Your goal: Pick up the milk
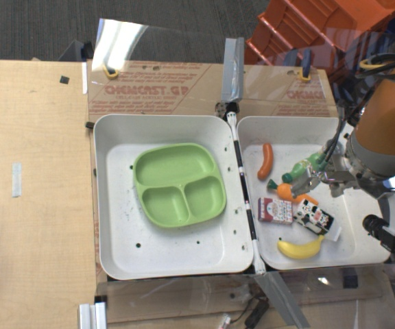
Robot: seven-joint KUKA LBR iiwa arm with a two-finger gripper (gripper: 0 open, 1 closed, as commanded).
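You see the right bin [362, 252] holding the milk [315, 218], a cow-patterned carton lying flat, its long axis slanting toward the bin's near right corner. The jaws [312, 181] hang just behind it, beside the carrot; I cannot tell their state. Its print is unreadable.

Lime-green divided plate [179, 184] left of centre frame, white bins [108, 204], black-and-white cow-patterned milk carton [313, 217] lower right, pinkish-red small carton [276, 210], yellow banana [300, 248], orange-red sausage [265, 161], orange carrot [284, 191], tan bench [33, 184]
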